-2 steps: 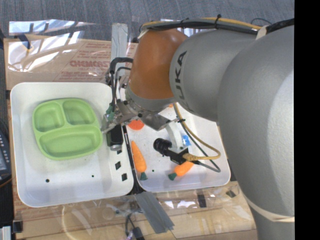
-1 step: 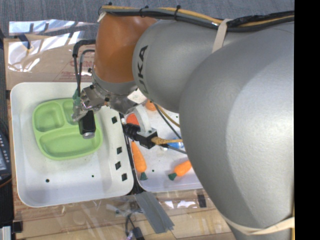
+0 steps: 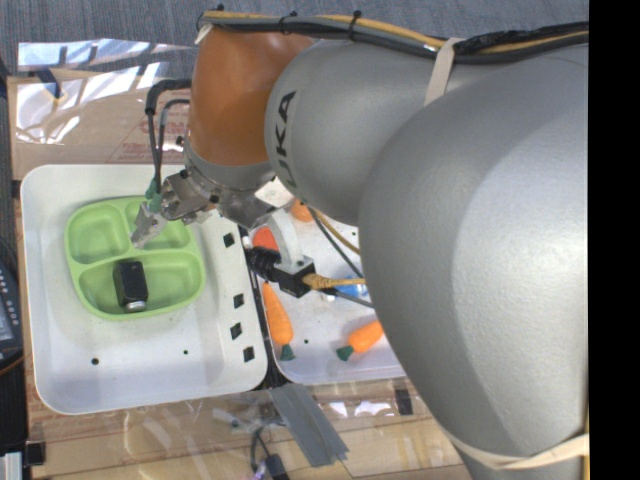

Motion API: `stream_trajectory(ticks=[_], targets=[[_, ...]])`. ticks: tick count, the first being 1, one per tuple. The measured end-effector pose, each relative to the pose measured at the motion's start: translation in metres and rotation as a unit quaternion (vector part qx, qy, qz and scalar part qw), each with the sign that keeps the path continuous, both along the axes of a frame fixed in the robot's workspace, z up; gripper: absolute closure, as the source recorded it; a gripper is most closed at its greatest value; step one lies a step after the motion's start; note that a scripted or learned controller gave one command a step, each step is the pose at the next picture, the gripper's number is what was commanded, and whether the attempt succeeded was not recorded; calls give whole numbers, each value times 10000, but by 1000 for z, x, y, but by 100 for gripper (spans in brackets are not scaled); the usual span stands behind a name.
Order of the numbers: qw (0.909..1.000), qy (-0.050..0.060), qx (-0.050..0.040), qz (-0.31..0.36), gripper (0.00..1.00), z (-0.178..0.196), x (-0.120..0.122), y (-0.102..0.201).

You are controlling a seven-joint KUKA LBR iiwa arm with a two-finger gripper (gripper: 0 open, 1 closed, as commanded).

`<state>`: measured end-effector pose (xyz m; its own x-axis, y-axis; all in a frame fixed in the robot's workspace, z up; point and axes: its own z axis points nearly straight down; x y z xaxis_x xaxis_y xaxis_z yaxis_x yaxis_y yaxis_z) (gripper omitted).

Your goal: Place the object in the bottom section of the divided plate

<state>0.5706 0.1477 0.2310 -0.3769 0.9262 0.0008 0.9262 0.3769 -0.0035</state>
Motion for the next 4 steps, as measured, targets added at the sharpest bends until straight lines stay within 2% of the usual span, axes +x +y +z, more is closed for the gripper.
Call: stream_trajectory(ticks=[1,2,3,4], targets=[[9995,-8,0,306,0,26,33,-38],[9948,-18,-4,-1014,0,61,80,-118],[9970,-11,-9,-777,0,54,85,-281],[9998,-29,-2,177,0,119,86,-353]])
